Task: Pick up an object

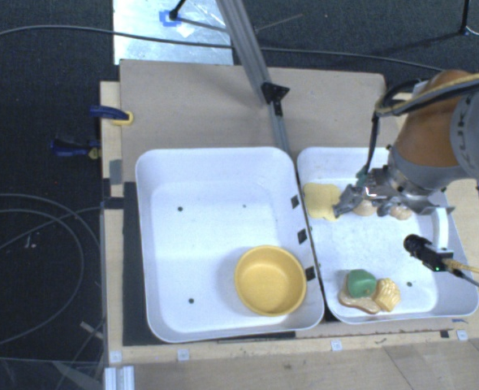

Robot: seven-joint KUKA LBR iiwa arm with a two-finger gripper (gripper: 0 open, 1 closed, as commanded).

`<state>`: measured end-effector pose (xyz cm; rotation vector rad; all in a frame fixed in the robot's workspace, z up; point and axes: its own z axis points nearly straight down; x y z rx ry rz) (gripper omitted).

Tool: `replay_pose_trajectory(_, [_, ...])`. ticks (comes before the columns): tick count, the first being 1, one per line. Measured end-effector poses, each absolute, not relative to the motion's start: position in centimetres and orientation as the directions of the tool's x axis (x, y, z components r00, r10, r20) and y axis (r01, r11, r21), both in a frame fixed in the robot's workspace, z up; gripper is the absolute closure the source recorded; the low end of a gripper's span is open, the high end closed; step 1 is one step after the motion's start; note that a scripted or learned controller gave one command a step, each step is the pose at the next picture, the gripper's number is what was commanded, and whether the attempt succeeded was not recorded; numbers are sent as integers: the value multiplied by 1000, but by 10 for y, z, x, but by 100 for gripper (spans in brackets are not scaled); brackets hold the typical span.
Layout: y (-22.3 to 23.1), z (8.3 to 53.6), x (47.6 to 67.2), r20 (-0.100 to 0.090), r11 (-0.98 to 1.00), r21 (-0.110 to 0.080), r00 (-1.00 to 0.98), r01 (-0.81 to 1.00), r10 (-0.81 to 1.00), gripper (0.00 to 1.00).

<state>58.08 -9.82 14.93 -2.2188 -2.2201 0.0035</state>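
In the right bin (459,299) my gripper (368,201) hangs low over the upper part, its grey body covering what lies beneath. A pale yellow flat object (321,200) lies just left of it, against the bin's left wall. A small tan object (395,212) peeks out at the gripper's right side. Near the bin's front edge a green rounded object (360,283) rests on a tan piece (355,302), with a yellow ridged object (386,293) touching it on the right.
The left bin (166,218) holds a yellow bowl (270,279) near its front right corner. A slanted metal pole (252,51) crosses above the bench and ends between the bins. A black cable plug (425,252) hangs over the right bin.
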Motion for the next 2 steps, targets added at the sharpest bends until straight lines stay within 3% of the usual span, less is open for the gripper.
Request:
replay_pose_trajectory(1, [-98, 97, 580, 0, 1, -3, -1, 1000, 1000, 0])
replay_pose_trajectory(2, [-98, 111, 582, 0, 0, 4, 0, 1000, 1000, 100])
